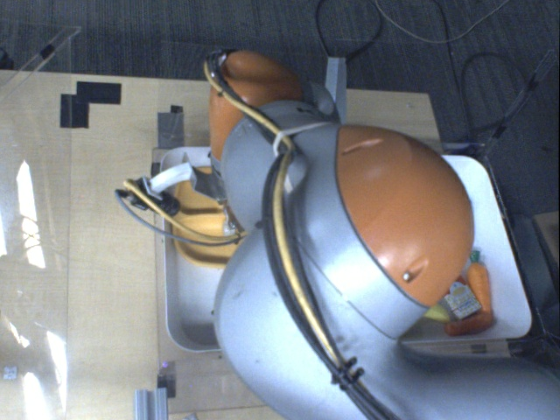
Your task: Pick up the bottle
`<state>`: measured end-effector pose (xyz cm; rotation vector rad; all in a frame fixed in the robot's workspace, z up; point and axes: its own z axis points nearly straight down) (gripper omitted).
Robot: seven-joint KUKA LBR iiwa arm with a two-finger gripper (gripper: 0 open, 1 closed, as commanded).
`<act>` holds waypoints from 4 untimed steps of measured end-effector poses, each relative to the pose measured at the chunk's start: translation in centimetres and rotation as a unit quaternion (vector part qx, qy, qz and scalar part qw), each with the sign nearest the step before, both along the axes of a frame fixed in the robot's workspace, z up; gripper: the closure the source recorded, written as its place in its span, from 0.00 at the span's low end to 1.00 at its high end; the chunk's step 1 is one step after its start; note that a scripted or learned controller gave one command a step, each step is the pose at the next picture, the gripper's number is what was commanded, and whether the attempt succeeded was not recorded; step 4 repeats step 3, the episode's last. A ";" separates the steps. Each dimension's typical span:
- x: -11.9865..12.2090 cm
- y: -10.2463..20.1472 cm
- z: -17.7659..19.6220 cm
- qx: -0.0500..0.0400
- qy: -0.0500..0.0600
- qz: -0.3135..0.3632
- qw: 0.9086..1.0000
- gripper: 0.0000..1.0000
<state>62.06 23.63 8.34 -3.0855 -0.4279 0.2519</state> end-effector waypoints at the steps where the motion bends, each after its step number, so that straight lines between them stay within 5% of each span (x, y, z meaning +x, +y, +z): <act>1: 0.2 -0.4 0.5 -0.003 -0.007 -0.002 1.000 1.00; 2: -6.3 -1.2 8.9 0.000 -0.074 -0.010 0.997 1.00; 3: -11.4 -6.1 18.8 0.004 -0.082 0.018 0.996 1.00; 4: -11.4 -6.1 18.8 0.004 -0.082 0.018 0.996 1.00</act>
